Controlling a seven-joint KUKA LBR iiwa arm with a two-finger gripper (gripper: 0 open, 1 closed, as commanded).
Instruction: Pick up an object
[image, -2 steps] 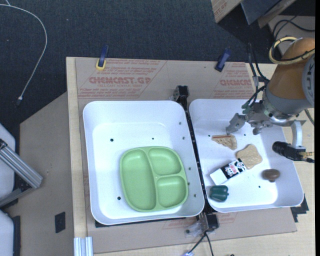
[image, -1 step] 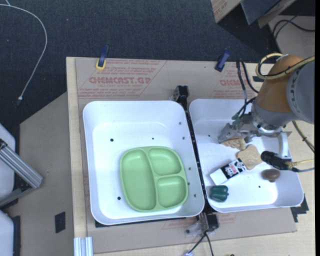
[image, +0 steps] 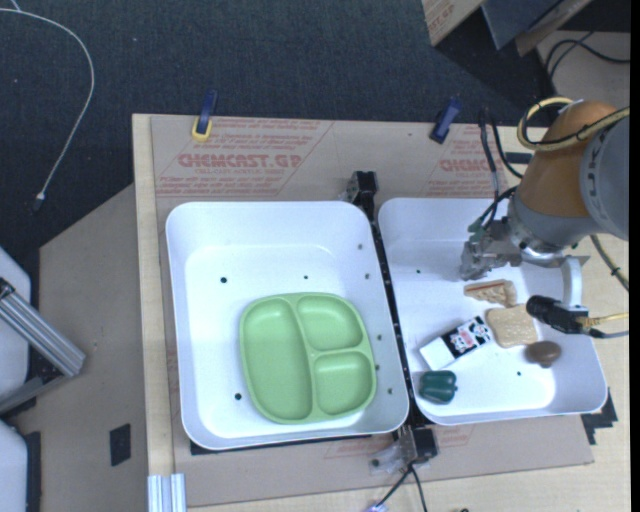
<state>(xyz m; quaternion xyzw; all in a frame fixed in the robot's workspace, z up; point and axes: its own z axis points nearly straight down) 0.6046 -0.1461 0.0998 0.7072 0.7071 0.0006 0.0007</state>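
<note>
While the arm (image: 575, 170) reaches in from the right of the frame, its end effector (image: 487, 255) hangs low over the upper part of the right bin (image: 420, 225), just above a piece of toast (image: 490, 292). From where I stand I cannot tell how it is set, as the wrist hides that.

Things worth picking lie in the lower half of that bin: the toast, a second slice of bread (image: 511, 327) below it, a small brown lump (image: 544, 352), a black-and-white box (image: 456, 343) and a green pepper (image: 437, 385) near the bottom rim. The left bin (image: 190, 240) carries a green divided plate (image: 305, 356).

To do this well, I would drop straight onto the nearest toast, centred across its short side, and avoid nudging the neighbouring slice. Flat bread sits low, so the descent must go nearly to the bin floor.
</note>
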